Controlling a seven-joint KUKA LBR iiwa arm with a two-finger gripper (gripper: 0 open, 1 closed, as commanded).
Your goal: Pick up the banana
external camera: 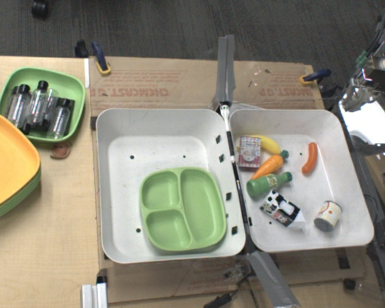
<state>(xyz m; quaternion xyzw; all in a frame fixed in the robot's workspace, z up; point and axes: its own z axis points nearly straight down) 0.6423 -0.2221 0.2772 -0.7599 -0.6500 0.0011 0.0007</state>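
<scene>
the banana (270,145) is most likely a small plastic toy: light, stiff and smooth, so it may slip or roll under a careless pinch. the best hold is probably across its middle, closing over the narrow width of the curve, since the ends taper and offer less to press against. the trouble is crowding. a small pink packet (249,153) lies touching or partly over the banana's left end, and an orange carrot (268,166) sits just below it, seemingly in contact along its lower side. the freest part is the upper right stretch, toward the dark tip, so a descent there looks safest.

in looks, the banana is bright yellow and gently curved, lying flat with a darker green-brown tip at its right end. only part of its length shows past the packet.

it lies in the right bin (346,140), in the upper left part of that bin's floor, near the divider between the two bins. below the banana come the carrot, then a green bottle (268,183), then a black and white object (281,208). to the banana's right, apart from it, is a small red-orange sausage (309,158), and farther down from that a small can (328,215).

the arm's metal parts (366,76) appear up and to the right of the banana, outside the bin, well apart from it. whether the claw is open or closed i cannot tell.
</scene>
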